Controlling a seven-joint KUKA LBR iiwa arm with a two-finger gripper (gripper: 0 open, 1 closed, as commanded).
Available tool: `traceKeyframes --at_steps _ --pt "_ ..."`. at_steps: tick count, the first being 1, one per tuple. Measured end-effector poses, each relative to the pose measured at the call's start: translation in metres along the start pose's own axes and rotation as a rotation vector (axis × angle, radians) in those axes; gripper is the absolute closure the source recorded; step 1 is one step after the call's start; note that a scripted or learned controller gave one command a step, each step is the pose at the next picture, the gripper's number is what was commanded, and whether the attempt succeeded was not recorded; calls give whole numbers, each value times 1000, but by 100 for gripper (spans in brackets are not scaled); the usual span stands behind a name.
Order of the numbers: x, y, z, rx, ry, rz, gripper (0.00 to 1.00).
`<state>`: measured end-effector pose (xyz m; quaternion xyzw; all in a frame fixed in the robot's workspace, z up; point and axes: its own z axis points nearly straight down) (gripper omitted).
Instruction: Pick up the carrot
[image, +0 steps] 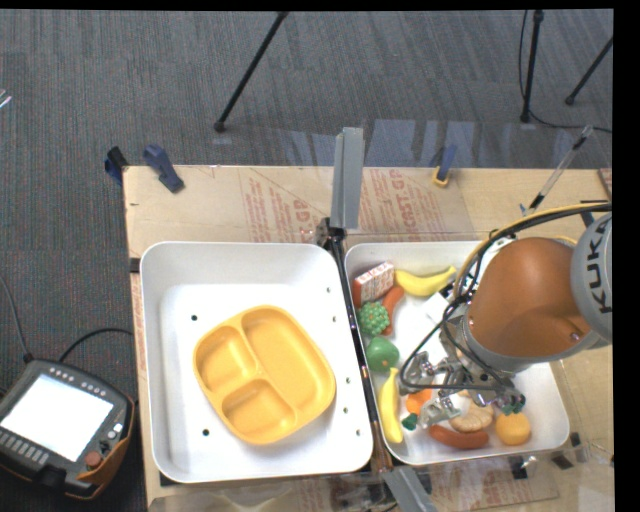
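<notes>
Two bananas lie near the gripper (440, 385): one banana (424, 281) well beyond the fingers, another banana (390, 405) just left of them. "KUKA" reads along the arm (598, 275). I cannot tell how the fingers stand; the carrot (419, 399) pokes out just beside them, one carrot counted, in the right bin (556, 400).

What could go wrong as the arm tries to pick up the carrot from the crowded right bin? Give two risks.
1. The small orange carrot lies packed beside the yellow banana and the reddish sausage, so the gripper might catch a neighbour instead.
2. The arm's orange band hides part of the right white bin, making the grasp hard to confirm.
</notes>
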<state>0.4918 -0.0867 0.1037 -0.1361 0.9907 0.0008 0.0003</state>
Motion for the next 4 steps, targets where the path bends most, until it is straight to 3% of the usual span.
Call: traceKeyframes --at_steps 1,2,3,4 --pt "0 6 -180 5 -11 67 100" --pt "-31 -56 -254 2 -4 -198 100" --pt "-8 -65 -142 -9 8 -314 100" --pt "-86 -49 -142 -2 -2 -604 100"
